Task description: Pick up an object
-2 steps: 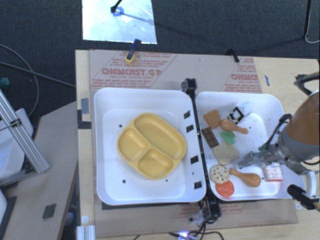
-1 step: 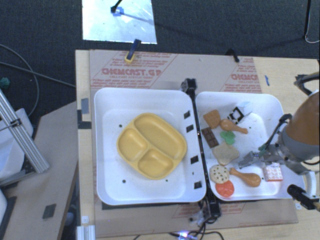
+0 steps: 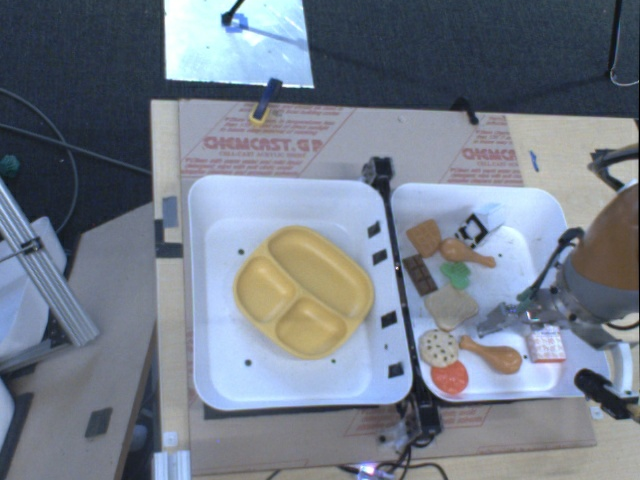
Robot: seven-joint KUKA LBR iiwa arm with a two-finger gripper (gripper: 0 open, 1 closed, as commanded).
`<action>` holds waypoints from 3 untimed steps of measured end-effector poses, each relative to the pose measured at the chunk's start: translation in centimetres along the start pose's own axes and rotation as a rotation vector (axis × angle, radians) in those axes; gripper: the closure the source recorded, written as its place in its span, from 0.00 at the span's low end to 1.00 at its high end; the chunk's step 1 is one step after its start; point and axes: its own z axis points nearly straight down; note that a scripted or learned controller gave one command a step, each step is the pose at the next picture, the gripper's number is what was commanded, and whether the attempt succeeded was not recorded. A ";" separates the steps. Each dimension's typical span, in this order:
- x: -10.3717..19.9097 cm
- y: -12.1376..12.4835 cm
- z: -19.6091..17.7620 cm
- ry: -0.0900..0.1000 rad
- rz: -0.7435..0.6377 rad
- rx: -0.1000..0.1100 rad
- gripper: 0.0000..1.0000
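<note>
The right bin (image 3: 540, 208) holds a scatter of toy food, any piece of which could be picked. Along its near edge lie a cookie (image 3: 437, 348), a red tomato slice (image 3: 451, 377) just below it, a drumstick (image 3: 492, 355) to their right, and a small red-and-white box (image 3: 546, 345) beyond that. Higher up sit a bread slice (image 3: 451, 309), a green piece (image 3: 457, 276), a dark chocolate bar (image 3: 419, 274), a second drumstick (image 3: 468, 254), a tan cracker (image 3: 424, 237) and a black-and-white carton (image 3: 476, 226). The hand (image 3: 497, 318) hangs low over this bin, between the bread slice and the box and just above the near drumstick; its metal fingers (image 3: 490, 324) point left, and I cannot tell whether they are spread or pressed together. Nothing shows between them. The arm (image 3: 605, 263) comes in from the right over the bin's rim. The left bin (image 3: 215, 268) holds one yellow tray (image 3: 303, 291) with three compartments, lying tilted at its middle. Both bins rest on printed cardboard (image 3: 330, 133) on the surface (image 3: 165, 138).
</note>
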 end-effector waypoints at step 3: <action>-0.1 0.1 -1.2 -0.009 -0.002 -0.007 0.00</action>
